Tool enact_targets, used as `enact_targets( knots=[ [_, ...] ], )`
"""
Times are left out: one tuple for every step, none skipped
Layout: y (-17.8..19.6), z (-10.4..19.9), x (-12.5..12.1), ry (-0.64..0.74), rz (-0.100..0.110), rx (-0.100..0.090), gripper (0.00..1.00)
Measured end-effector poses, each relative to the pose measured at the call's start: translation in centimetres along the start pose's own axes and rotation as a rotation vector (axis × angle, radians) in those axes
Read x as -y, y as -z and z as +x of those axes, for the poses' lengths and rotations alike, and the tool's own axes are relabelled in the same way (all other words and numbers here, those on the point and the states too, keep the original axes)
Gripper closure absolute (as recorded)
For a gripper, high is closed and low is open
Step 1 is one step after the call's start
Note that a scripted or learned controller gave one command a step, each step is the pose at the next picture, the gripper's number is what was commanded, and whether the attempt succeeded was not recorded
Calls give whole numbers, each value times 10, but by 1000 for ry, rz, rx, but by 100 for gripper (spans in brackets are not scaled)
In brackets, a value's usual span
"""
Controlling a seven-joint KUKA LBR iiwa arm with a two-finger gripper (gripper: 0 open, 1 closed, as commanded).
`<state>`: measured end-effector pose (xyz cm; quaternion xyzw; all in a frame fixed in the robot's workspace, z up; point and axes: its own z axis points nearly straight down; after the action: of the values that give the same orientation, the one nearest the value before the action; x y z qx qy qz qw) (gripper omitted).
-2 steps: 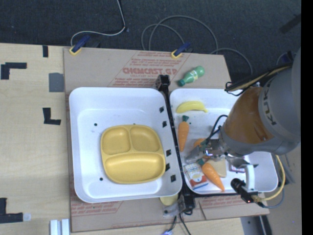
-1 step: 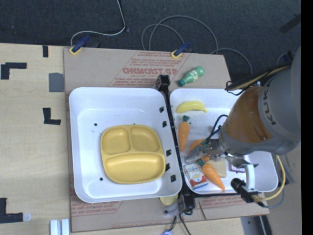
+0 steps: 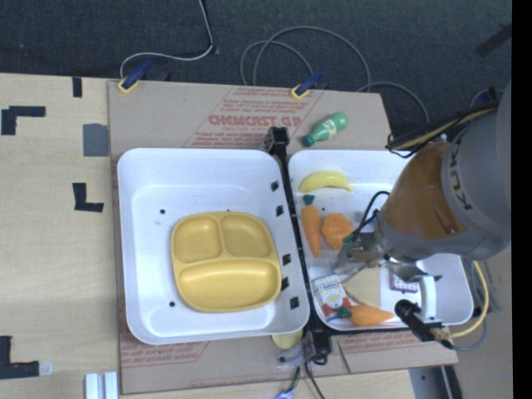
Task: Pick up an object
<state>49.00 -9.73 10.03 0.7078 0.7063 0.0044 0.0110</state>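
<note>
The right bin (image 3: 440,310) holds a yellow banana (image 3: 326,181), a long orange carrot (image 3: 311,229), an orange lump (image 3: 337,228), a white packet (image 3: 328,290) and a second carrot (image 3: 371,313) near the front wall. My gripper (image 3: 352,253) hangs low in this bin, just right of the orange lump and above the packet. The arm's grey and orange wrist (image 3: 424,202) hides the bin's right half. Nothing can be seen held in the gripper.
The left bin (image 3: 141,181) holds a yellow divided plate (image 3: 225,260). A green bottle (image 3: 327,127) lies on the cardboard behind the right bin. Cables loop across the dark floor at the back. A black divider (image 3: 287,214) runs between the bins.
</note>
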Motion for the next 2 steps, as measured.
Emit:
enact_targets(
  knots=[
    [-1,0,0,0,2,0,0],
    [-17,-3,-55,4,22,-9,0]
  ],
)
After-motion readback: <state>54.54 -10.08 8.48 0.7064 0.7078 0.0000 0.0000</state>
